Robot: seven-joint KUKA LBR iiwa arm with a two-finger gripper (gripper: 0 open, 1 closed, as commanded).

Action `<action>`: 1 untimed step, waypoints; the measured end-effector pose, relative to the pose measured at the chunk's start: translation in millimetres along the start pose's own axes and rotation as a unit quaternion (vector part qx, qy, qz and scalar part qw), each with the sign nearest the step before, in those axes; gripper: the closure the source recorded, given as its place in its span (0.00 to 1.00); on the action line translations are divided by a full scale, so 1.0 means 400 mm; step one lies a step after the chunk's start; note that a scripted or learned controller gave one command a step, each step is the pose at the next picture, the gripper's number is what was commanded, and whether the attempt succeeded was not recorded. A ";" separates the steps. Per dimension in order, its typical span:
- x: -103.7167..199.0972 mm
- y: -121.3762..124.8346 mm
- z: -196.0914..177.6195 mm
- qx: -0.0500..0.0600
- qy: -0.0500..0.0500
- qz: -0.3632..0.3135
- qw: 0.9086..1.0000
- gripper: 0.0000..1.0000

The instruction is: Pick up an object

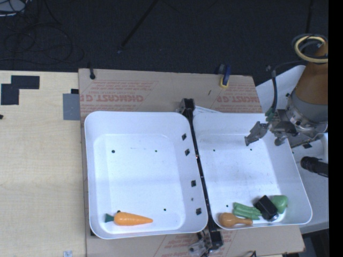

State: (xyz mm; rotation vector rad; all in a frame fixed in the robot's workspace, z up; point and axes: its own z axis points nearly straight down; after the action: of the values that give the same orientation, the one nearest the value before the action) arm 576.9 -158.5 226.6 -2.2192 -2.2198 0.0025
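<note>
The hand [266, 134], holding nothing with its grip unclear, hangs over the right bin [236, 159], well above the black block [266, 207].

You get even, fairly bright light from above; the two white bins [140, 123] come close to washing out, with only soft shadows along their walls. The floor [134, 25] behind stays dark. Detail is slightly soft and grainy throughout.

Bench [37, 159] was light wood, with a cardboard sheet [161, 92] on it and two white bins [94, 143] on that.
</note>
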 end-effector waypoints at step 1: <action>-0.139 0.036 -0.786 -0.009 -0.004 -0.001 1.000 0.00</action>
State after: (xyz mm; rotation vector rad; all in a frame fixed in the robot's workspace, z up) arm 592.4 -214.4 540.7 -2.2303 -2.2354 -0.0085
